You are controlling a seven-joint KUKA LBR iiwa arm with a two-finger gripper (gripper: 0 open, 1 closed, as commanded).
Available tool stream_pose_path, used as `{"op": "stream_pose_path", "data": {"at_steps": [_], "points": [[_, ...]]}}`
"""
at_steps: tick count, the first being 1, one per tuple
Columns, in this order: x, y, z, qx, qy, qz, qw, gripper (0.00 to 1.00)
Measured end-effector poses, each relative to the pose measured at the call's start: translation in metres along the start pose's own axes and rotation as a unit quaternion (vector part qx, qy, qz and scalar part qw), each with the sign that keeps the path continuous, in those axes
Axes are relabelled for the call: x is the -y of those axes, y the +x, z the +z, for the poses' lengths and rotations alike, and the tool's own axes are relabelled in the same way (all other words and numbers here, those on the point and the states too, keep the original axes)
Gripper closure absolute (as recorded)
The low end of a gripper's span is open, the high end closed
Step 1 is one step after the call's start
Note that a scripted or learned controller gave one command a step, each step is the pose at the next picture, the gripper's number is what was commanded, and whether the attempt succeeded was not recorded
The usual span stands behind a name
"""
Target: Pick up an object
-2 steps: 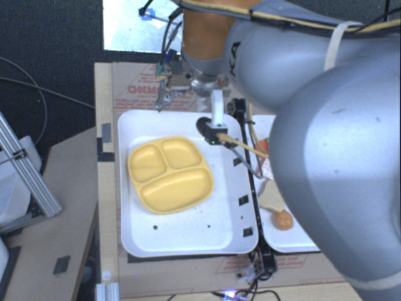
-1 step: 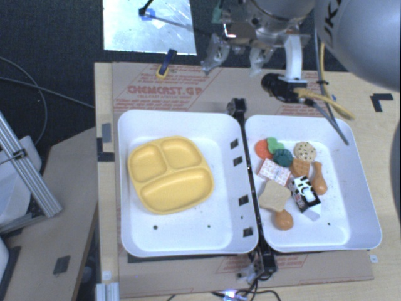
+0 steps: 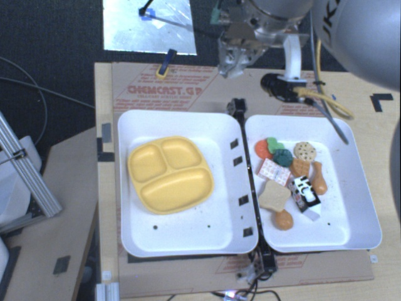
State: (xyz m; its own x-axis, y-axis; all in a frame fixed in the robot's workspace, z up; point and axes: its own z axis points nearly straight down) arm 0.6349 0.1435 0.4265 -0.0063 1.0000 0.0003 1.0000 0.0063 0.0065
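Orange toy piece [image 3: 283, 219] is seen nearest, in a tight pile of toy food by the right bin [image 3: 357, 187] middle | tool [image 3: 233, 60] hovers past the far edge of surface, state cannot be told | risk: neighbours may be pinched together or pushed away.

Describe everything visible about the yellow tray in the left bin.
The yellow tray is a rounded, divided plate that looks like matte plastic, with three compartments: two smaller ones toward the back and one wide one toward the front. It lies flat and right side up on the floor of the left bin, turned a little askew to the bin's walls and set toward its left side. Its compartments hold nothing. It rests on the bin floor alone, apart from the walls.
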Motion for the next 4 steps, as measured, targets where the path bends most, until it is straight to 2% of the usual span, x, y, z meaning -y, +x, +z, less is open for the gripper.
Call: {"op": "stream_pose_path", "data": {"at_steps": [1, 2, 3, 4], "points": [[0.001, 0.096, 0.087, -0.001, 0.005, -0.002, 1.0000, 1.00], [-0.033, 0.090, 0.216, 0.001, 0.004, 0.003, 1.0000, 1.00], [0.012, 0.054, 0.261, 0.001, 0.007, 0.004, 1.0000, 1.00], [0.065, 0.094, 0.176, -0.002, 0.002, -0.001, 1.0000, 1.00]]}}
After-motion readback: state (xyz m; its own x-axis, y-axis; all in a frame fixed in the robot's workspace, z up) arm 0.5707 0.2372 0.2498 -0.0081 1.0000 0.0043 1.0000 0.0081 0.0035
